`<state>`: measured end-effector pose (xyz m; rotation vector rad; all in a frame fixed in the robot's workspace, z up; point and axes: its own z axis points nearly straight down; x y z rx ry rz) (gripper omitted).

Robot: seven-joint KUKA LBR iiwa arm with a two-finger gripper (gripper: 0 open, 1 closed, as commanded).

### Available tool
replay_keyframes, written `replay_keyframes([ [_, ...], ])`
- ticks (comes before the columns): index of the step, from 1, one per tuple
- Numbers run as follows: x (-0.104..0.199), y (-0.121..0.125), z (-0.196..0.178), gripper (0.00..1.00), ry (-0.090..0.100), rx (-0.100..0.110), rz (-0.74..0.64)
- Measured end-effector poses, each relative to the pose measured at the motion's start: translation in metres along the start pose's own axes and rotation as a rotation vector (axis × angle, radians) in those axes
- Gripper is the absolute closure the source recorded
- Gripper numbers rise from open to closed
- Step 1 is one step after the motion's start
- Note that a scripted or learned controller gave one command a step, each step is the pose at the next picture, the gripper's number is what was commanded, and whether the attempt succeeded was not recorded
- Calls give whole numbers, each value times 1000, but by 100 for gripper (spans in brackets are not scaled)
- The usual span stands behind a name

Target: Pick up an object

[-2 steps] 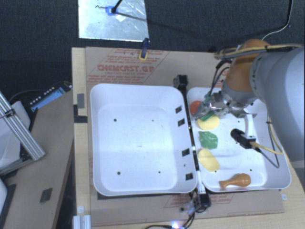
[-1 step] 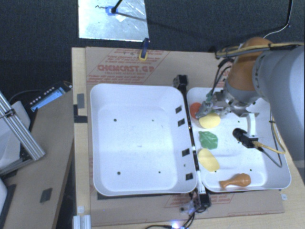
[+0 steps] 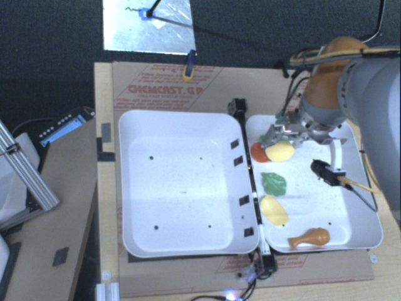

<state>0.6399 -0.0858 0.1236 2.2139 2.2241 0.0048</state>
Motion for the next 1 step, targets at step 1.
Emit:
replay_keyframes([
  [1, 46, 26, -130, 100, 1, -12, -5],
])
